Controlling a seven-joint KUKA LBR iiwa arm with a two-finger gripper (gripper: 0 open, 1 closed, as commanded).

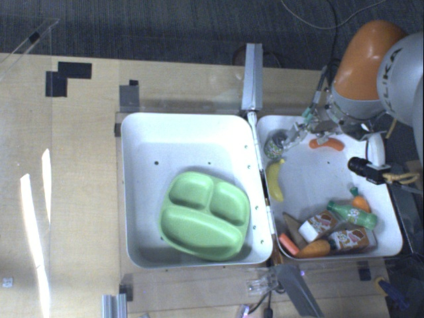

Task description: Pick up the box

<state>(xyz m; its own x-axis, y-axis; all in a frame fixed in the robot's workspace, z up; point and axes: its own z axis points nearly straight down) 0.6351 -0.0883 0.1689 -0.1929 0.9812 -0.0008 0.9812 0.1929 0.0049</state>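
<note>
The box [339,234] is a brown printed carton lying flat in the near right corner of the right bin [311,177], wedged among other items. My gripper [283,142] hangs over the far left corner of that same bin, well away from the box and above a yellow banana [274,181]. The grey arm with its orange band [363,58] reaches in from the upper right. Nothing is visibly held.
Around the box lie a green bottle [352,215], a small white block [309,230], an orange carrot [315,248] and a red-orange piece [287,243]. Another orange piece [327,145] lies at the bin's far side. The left bin [142,177] holds a green divided plate [205,214].
</note>
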